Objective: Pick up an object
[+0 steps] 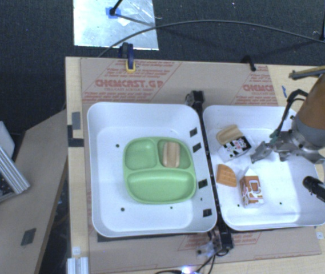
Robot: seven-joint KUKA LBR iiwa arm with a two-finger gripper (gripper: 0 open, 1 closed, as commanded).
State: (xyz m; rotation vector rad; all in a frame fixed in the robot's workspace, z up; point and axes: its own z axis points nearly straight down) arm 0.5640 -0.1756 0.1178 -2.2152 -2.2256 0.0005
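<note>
The right bin [299, 210] holds several small objects. A tan bread roll [228, 133] lies at its upper left, with a black-and-white patterned box [237, 146] touching it just below. An orange-brown cracker [227, 176] lies lower down, and a small brown-and-white carton [251, 190] sits to its right. My gripper [263, 151] reaches in from the right and hovers over the middle of this bin. It is just right of the patterned box and above the carton. Nothing shows in its grasp.
The left bin [105, 153] holds a green divided plate [159, 184] with a tan bun [171, 153] in its upper right compartment. A black part of the arm [317, 188] hangs over the right bin's right side. A black divider [208, 170] runs between the bins.
</note>
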